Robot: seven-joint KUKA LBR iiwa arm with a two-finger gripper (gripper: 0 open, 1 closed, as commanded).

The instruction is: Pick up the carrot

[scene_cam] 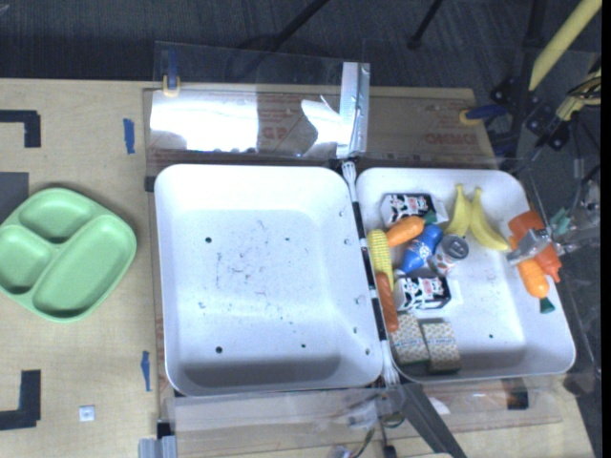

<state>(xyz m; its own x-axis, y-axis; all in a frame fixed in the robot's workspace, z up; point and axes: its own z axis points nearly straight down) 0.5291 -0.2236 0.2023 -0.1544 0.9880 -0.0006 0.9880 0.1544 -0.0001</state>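
Two white bins sit side by side on the tabletop (76, 370); the right bin (496, 337) holds the clutter. A carrot (536, 275) lies at that bin's right rim, tilted, with the claw (535, 246) just above its upper end, touching or nearly so; whether the claw is spread or pinching I cannot tell. Bananas (474, 218) lie nearby, and a green plate (62, 253) sits far left.

Divided plate (62, 253) left of both bins, bananas (474, 219), carrot (536, 277) in right bin (496, 337)
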